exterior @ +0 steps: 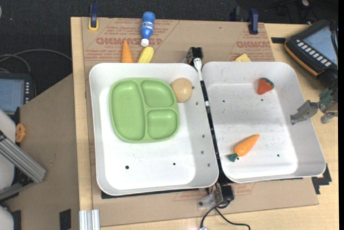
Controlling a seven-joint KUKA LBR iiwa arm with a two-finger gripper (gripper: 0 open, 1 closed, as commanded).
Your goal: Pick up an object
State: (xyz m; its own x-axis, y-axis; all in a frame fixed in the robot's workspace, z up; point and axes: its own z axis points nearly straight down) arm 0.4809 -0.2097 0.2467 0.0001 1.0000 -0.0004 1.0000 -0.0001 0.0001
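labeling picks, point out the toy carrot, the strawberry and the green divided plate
toy carrot (246,145), camera view, middle of its orange body
strawberry (265,86), camera view, its red flesh
green divided plate (127,110), camera view, floor of its large left compartment

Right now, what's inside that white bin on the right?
Inside the right bin lie a toy carrot near the front and a strawberry toward the back. The gripper sits at its right rim. Nothing there is covered.

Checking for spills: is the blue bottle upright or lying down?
Lying down: the blue bottle lies on its side on the cardboard behind the left bin.
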